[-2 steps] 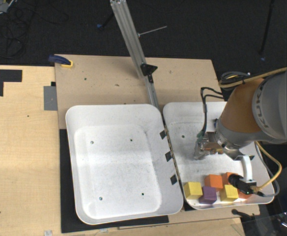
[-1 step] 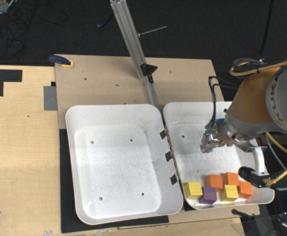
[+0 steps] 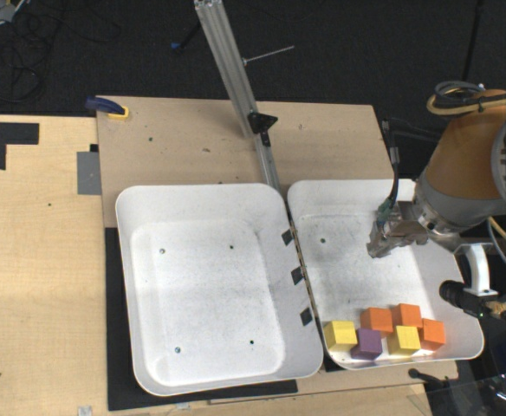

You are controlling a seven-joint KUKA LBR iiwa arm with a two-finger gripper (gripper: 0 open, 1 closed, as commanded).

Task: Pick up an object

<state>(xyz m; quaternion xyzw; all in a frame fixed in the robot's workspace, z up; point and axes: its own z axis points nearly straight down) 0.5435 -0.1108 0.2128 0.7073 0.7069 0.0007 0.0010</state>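
Hovering over the right bin [image 3: 322, 199], the gripper [image 3: 381, 243] is hanging above the bin's bare white floor, toward its 2 o'clock side. How its fingers are standing, I cannot tell; they are blurring into one grey lump, and no object is showing between them. The arm [image 3: 461, 167], grey and orange, is reaching in from 3 o'clock.

Down at the bin's 6 o'clock edge the blocks are sitting bunched together, well apart from the gripper. A yellow block [image 3: 341, 333] is lying at the 9 o'clock end of the bunch, with a purple block [image 3: 369, 344] just beside it. An orange block [image 3: 376, 320] is sitting at 12 o'clock of the purple one. A second yellow block [image 3: 404, 340] is resting next to the purple one, another orange block [image 3: 409, 315] is sitting above it, and a third orange block [image 3: 433, 333] is closing the row at the 3 o'clock end.

The left bin [image 3: 132, 206] is lying alongside at 9 o'clock, the two rims touching.
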